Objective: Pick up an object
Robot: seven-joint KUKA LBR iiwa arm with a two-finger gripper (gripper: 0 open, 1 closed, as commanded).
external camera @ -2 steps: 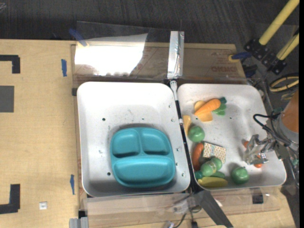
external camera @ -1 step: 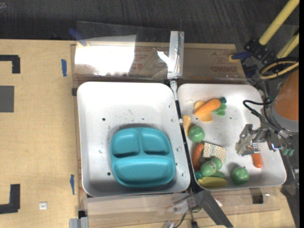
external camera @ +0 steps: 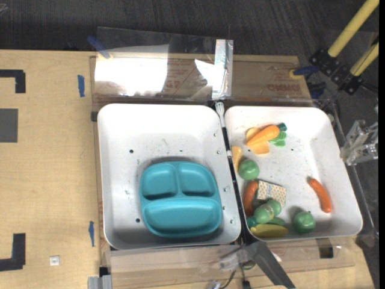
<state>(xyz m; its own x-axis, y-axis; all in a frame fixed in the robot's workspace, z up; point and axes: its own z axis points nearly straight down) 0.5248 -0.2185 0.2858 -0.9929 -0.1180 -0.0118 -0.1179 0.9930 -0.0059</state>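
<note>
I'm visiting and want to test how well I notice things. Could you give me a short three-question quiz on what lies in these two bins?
1. True or false: the teal divided tray lies in the left bin.
2. Which lies alone near the right bin's right side?
A. the carrot
B. the orange sausage-shaped toy
C. the yellow banana-like toy
3. Fill in: the tray has ___ compartments.

Key: 1 true; 2 B; 3 three, two small ones at the far side and one long one at the near side.
</note>
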